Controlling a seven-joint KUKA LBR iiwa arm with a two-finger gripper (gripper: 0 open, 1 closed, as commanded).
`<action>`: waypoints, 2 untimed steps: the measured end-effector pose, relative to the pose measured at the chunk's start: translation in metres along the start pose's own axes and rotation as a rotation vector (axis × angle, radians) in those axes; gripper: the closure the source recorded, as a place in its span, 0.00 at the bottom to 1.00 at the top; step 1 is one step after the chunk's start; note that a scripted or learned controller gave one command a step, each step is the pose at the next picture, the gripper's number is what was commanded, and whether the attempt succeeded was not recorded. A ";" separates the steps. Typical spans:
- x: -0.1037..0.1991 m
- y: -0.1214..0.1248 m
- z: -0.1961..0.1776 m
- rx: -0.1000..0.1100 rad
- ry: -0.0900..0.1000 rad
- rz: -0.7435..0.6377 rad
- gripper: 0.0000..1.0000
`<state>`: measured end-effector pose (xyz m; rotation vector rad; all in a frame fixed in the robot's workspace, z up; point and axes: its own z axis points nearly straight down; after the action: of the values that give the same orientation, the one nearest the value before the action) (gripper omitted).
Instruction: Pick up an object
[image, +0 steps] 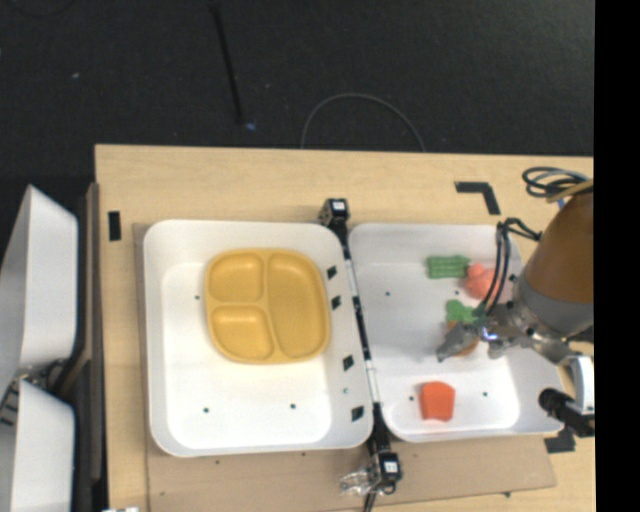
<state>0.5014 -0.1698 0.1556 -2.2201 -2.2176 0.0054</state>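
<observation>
Light wood table (230, 180) sitting on dark floor, yellow divided plate (268, 305) lying in the left bin (165, 400). End effector (462, 343) is hovering in the right bin (400, 260), can't tell its fingers, orange block (436, 400) sitting near-side.

A robotics lab or test cell: a pale wooden worktop (250, 180) bears two shallow white plastic bins (170, 330) clipped together side by side, a grey robot arm with an orange band (565, 265) reaches in, and loose black cables (550, 182) trail over a dark floor (150, 70).
</observation>
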 end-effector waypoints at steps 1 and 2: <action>-0.001 0.000 0.053 -0.002 -0.001 0.001 0.00; -0.002 0.001 0.039 -0.008 -0.001 0.008 1.00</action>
<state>0.5027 -0.1714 0.1165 -2.2332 -2.2137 -0.0031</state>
